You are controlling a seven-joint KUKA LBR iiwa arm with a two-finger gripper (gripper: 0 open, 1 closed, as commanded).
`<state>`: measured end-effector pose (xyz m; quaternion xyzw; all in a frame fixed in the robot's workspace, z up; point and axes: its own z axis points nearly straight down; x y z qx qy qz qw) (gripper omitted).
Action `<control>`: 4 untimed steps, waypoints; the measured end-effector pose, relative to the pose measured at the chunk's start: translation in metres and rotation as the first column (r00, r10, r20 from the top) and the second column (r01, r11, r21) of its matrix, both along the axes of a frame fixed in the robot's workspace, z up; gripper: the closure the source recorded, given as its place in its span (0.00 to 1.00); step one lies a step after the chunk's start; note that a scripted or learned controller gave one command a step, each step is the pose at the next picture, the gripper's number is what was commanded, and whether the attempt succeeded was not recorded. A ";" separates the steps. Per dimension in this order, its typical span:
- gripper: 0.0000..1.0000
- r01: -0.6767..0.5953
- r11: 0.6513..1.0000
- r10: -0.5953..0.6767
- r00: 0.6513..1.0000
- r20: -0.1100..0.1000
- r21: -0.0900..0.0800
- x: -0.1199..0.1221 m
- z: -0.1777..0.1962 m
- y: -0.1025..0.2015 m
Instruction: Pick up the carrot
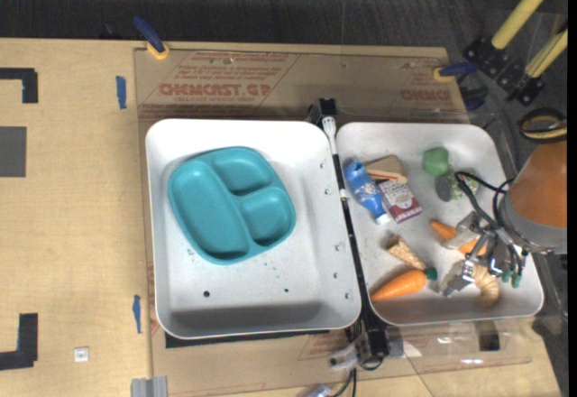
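Carrot (399, 284) is in the right bin (482, 141), near its front-left corner, lying roughly flat with the fat end toward the bin's middle and the tip toward the left wall. Nothing is on top of it, nothing is gripping it

Gripper (473, 267) is low over the front-right part of the same bin, just right of the carrot, apart from it. Cables and small metal parts clutter the view around the tool, so can't tell whether it's spread or pressed together, and nothing is visibly pinched. Orange band of the arm (543, 189) sits at the right edge above it

Other stuff in the right bin: green block (436, 161) near the back, blue packet (365, 190) and red-and-white packet (399, 200) left of centre, tan wedge (386, 169) behind them, cone-shaped piece (405, 253) just behind the carrot, small orange piece (443, 229) near the gripper, a tan item (488, 290) under or beside the tool at the front-right

Left bin (180, 296) holds a teal divided plate (232, 202), tilted a bit in plan, toward the back-left
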<state>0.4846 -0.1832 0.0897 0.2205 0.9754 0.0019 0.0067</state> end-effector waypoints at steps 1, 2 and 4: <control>1.00 -0.002 1.000 0.002 1.000 0.013 -0.006 0.004 0.013 -0.001; 1.00 -0.252 0.968 0.252 0.968 0.004 -0.010 0.025 0.002 0.066; 1.00 -0.252 0.968 0.252 0.968 0.014 -0.013 0.028 0.014 0.067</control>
